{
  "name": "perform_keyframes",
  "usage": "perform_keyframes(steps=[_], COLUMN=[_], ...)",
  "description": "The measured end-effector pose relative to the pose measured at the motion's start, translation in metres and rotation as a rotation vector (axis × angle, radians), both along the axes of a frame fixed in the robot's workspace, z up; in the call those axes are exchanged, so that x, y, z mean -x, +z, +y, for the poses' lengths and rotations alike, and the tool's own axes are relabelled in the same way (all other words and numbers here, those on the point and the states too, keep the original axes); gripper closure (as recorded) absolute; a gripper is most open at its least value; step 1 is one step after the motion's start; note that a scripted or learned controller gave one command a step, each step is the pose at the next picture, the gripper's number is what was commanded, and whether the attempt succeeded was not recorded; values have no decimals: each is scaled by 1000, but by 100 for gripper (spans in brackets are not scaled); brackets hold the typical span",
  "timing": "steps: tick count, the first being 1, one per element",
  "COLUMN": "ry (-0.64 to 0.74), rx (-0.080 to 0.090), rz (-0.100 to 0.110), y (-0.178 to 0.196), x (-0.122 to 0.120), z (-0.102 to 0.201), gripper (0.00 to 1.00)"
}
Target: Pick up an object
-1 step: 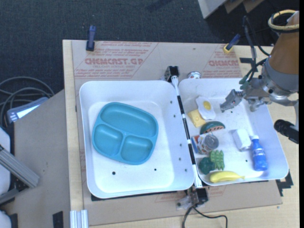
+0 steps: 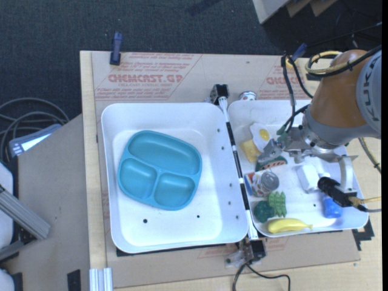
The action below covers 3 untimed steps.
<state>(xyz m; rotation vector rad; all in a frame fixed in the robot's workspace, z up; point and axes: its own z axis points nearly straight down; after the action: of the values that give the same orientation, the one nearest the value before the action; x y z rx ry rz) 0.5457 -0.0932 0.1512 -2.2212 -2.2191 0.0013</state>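
- Nearest the right bin's (image 2: 357, 222) front rim, a smooth yellow banana (image 2: 288, 225); just behind it, a knobbly green toy (image 2: 271, 206).
- Behind the green toy, a shiny can (image 2: 263, 182) on its side.
- Gripper (image 2: 271, 157) hangs right above the can; can't tell whether it is open or closed.
- Left of the right bin: a glossy blue plate (image 2: 159, 170), three compartments, rounded corners.

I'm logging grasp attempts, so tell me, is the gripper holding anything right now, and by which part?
It cannot be told. The gripper is low in the right bin among the small items near the yellow object, but nothing is clearly seen in its grasp.
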Motion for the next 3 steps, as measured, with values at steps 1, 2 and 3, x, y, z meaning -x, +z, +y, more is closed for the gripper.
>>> perform_keyframes(steps=[1,2,3], ry=[1,0,0], rx=[0,1,4], rz=[-8,-8,-9], y=[-63,-63,-63], x=[40,-8,-10], z=[1,-12,-1], gripper=[0,0,0])
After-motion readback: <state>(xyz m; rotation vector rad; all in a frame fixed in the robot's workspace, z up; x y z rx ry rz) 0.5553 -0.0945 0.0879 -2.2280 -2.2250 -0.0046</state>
